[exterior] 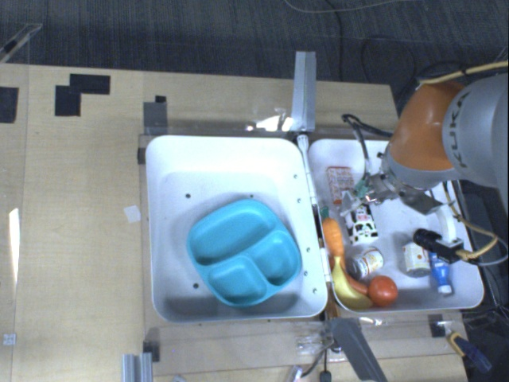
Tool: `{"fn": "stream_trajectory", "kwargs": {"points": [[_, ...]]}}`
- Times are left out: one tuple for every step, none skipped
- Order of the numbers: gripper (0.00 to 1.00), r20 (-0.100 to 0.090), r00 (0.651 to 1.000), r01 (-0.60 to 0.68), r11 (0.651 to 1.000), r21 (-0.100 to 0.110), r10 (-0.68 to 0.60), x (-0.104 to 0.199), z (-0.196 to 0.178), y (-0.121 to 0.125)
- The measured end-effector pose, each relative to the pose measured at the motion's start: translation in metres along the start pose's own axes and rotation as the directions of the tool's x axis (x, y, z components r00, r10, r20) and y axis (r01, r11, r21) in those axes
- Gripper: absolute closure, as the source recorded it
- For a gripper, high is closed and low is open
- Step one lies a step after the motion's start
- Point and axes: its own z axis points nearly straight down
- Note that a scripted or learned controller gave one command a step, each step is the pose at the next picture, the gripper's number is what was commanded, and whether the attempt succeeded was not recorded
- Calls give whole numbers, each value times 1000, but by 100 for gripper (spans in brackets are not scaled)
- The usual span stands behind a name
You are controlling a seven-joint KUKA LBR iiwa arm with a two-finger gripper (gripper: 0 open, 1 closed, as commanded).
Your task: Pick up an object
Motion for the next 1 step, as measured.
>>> {"fn": "stream_trajectory", "kwargs": {"points": [[100, -3, 947, -322, 946, 14, 322, 40, -129, 33]]}}
